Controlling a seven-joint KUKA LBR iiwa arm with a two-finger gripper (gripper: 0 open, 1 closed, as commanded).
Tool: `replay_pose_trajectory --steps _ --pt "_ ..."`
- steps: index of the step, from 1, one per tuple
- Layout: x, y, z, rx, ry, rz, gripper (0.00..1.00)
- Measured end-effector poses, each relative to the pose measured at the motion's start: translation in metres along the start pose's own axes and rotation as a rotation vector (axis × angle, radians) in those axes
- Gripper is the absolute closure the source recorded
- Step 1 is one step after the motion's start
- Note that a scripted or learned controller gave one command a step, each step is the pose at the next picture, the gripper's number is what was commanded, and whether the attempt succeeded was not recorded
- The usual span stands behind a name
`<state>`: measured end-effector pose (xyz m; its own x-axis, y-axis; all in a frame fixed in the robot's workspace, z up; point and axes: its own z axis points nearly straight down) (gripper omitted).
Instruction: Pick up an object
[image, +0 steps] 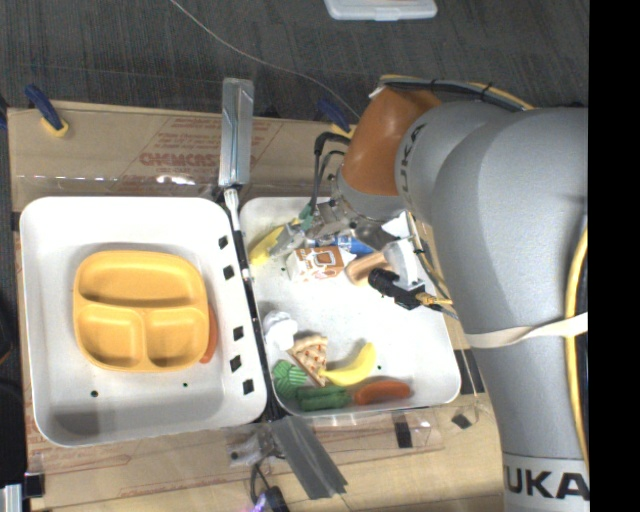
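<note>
While down in the far end of the right bin (440, 350), claw (318, 232) sits among a cluster of small items near the back wall; cannot tell its state or whether anything is gripped, too much clutter and wrist bulk over it. Reaches in from the right, grey arm (500, 220) with orange band (385, 140) arched over the bin, presumably to come down near-vertical on the pile.

Just beside claw: yellow piece (266, 243), a small carton-like box (318, 263) with brown and white print, something blue (352, 243), a tan rounded piece (364, 267). Likely pick candidates, judged by proximity only.

Near end of same bin, well apart from claw: banana (352, 366), smooth and curved; waffle-textured wedge (310, 354); green ribbed item (290, 377); dark green long piece (322, 399); red sausage-shaped piece (382, 391); white crumpled lump (277, 326). Looks like plastic toy food, bunched against the front wall.

Left bin (40, 300) holds a yellow divided tray (142, 310), glossy moulded plastic, three compartments. Both bins shallow, white, rounded corners, side by side on cardboard-covered table (110, 140).
</note>
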<state>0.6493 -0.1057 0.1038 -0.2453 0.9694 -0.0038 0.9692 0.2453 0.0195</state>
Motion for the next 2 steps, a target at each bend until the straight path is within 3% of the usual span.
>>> replay_pose_trajectory --steps 1,2 --pt "0.013 -0.019 0.011 0.022 0.007 -0.122 0.00" --pt "0.013 -0.018 0.001 0.022 0.007 -0.125 1.00"
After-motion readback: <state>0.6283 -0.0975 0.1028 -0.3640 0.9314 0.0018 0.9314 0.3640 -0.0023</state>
